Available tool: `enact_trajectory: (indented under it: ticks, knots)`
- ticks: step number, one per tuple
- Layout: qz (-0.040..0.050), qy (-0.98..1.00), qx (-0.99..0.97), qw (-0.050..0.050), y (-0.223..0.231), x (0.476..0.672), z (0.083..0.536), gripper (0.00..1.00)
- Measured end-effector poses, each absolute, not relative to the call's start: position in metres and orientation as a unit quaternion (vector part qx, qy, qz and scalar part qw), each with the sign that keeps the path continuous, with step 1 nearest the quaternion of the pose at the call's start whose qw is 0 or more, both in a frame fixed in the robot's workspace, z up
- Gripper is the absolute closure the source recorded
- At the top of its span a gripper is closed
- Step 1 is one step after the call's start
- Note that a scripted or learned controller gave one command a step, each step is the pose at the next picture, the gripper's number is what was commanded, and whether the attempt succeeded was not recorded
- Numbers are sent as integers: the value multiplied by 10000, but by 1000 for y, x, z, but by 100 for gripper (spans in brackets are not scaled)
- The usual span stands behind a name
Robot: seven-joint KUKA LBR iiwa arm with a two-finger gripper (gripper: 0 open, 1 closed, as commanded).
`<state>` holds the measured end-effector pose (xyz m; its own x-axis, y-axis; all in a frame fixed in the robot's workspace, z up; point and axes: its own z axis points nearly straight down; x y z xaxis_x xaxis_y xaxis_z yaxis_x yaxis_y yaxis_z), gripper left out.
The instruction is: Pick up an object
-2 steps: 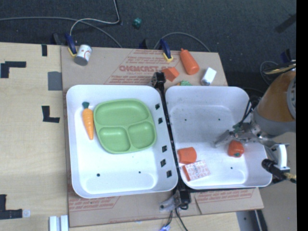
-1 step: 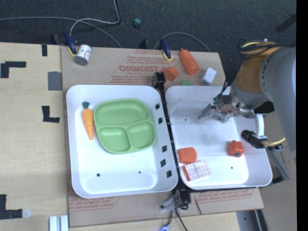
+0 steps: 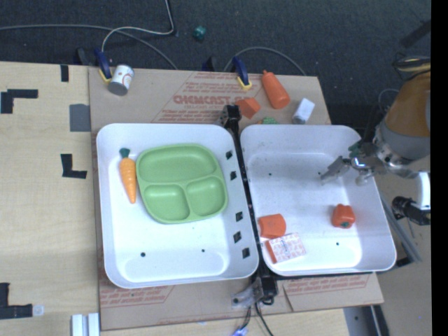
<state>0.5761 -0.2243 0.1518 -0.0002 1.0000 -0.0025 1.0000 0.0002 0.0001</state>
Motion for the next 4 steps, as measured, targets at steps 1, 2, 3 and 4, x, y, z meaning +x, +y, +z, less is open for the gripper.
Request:
enact_trajectory:
  ticks: [1, 2, 3, 4]
  knots:
    - [3, 7073, 7069, 5, -224, 520, 88, 0]
    - [22, 7082, 7060, 34, -168, 581, 87, 0]
    - [-4, 7075, 7067, 16, -224, 632, 166, 0]
    - [-12, 7070, 7073, -7, -224, 558, 156, 0]
